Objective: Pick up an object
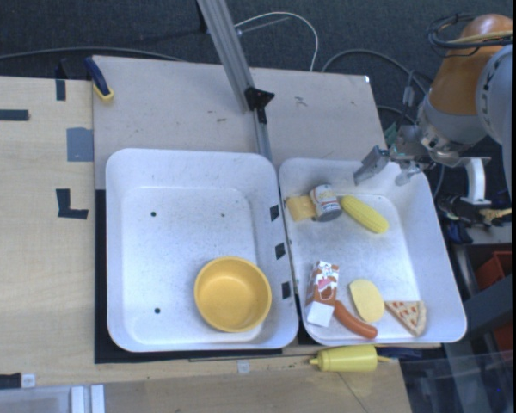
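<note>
The arm reaches in from the right, orange band up top, and the pincer (385, 166) hangs over the far right corner of the right-hand bin (430, 256), its two fingers spread apart with nothing between them. Just below and to the left of the pincer lies a yellow corn cob (364, 214), tilted across the bin floor, and touching its left end sits a small tin can (325, 203) on its side, with a yellow block (298, 208) pressed against the can's other side. Further down from the pincer, toward the near edge, there's a small carton (324, 292) with red print, a sausage (353, 322) beside it, a pale yellow oval piece (366, 300) and a pizza slice (408, 315) in the near right corner. Well off to the pincer's left, the left-hand bin (155, 188) carries a yellow bowl (232, 294), upright, near its front wall. On the worktop (172, 101), just outside the right bin's near rim, a yellow mustard bottle (348, 359) lies on its side.
</note>
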You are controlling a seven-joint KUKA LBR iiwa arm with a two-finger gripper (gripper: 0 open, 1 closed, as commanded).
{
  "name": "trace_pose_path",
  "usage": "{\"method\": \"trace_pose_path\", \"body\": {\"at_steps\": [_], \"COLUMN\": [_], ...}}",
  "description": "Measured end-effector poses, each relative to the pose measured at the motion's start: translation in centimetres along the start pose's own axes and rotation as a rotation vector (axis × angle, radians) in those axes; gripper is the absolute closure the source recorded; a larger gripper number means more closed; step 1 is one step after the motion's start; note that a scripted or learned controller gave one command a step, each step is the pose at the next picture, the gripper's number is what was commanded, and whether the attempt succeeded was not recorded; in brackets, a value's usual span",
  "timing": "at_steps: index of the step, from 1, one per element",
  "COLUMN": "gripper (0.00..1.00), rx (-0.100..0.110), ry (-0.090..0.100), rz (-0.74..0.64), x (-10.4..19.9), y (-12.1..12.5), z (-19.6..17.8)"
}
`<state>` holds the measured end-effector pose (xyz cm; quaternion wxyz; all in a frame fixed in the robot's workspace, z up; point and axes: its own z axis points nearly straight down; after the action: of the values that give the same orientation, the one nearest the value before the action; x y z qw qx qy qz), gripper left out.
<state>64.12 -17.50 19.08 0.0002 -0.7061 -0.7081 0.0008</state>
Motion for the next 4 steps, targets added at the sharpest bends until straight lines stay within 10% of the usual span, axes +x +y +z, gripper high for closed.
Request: {"method": "trace_pose_path", "body": {"at_steps": [3, 4], "gripper": [0.00, 1.00], "rx": [0.006, 0.001], "ry": [0.001, 0.000], "rz": [0.001, -0.001], "x": [-0.4, -0.3], "y": [-0.7, -0.5], "z": [10.1, 8.8]}}
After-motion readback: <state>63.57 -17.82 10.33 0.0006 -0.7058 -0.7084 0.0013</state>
